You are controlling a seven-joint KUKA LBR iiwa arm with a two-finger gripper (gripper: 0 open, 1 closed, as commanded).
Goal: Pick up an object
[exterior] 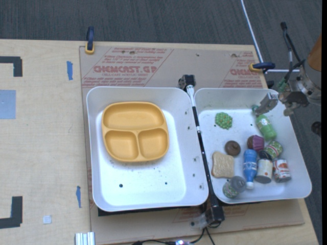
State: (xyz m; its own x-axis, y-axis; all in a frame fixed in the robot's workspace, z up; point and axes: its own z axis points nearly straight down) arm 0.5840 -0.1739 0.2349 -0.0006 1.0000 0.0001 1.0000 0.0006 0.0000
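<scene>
Objects [250, 160], about nine, one yellow plate [135, 130]

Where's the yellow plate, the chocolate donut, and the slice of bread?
yellow plate [134, 117]: camera view, on the wide top compartment, in the left bin.
chocolate donut [233, 147]: camera view, on its brown ring, in the right bin.
slice of bread [223, 165]: camera view, on the pale middle, below the donut.

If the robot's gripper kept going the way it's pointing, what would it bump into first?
Probably the green bottle, which lies just below the gripper in the right bin. Depth is hard to judge from this slanted view.
</scene>
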